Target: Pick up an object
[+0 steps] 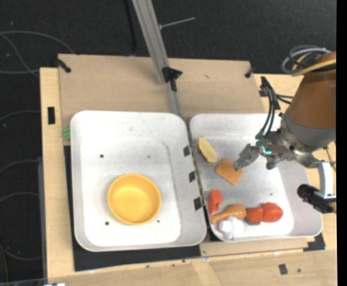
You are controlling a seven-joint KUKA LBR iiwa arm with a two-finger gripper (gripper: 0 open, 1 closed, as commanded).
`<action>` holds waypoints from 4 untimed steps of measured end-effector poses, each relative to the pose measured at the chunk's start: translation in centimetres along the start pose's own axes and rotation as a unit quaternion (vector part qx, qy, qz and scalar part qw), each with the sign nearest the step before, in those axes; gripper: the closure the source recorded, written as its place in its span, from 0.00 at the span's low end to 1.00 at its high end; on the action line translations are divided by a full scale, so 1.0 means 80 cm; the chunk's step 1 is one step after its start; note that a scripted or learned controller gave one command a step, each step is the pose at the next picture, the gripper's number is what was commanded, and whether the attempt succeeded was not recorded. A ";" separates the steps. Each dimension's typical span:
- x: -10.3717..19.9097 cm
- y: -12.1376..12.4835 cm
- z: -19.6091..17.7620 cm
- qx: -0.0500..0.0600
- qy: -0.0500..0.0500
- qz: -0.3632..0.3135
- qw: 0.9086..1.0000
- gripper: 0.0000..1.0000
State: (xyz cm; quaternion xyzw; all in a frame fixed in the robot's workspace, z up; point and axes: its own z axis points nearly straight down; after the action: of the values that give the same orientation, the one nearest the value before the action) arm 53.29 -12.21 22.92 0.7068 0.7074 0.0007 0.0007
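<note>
- Nearest the camera, along the bottom edge of the right bin (292,228), a little clutter is seen: a white crumpled item (231,227), a tan-orange piece (230,211) lying over it, a small red-orange block (214,198) just to the left, and a red tomato-ish thing (266,213) to the right.
- In the lower middle of the frame, a yellow bowl (134,198) is sat alone in the left bin (102,136), well apart from the arm.
- Further up in the right bin, an orange wedge-shaped piece (228,171) is found, with a pale yellow piece (207,150) near it, up and to the left.
- The gripper (244,158) is angled down from the right, its tip just beside or touching the wedge's upper right corner. Whether the hand is spread or clenched can't be told from this angle, and nothing is shown clearly between the tips.
- So the approach/closing-in step looks to be in hand, wedge as the likely target, not yet lifted.
- Next, the wedge would need to be properly straddled and squeezed before any lift; it could easily be nudged sideways instead.
</note>
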 end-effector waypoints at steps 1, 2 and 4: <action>0.000 -0.010 0.076 0.004 0.000 0.001 1.000 0.00; 0.002 -0.009 0.129 0.003 0.000 0.001 1.000 0.00; 0.000 -0.007 0.147 -0.001 0.000 0.003 1.000 1.00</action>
State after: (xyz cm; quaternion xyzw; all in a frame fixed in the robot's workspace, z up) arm 52.73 -12.21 11.15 0.7091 0.7051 0.0014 0.0016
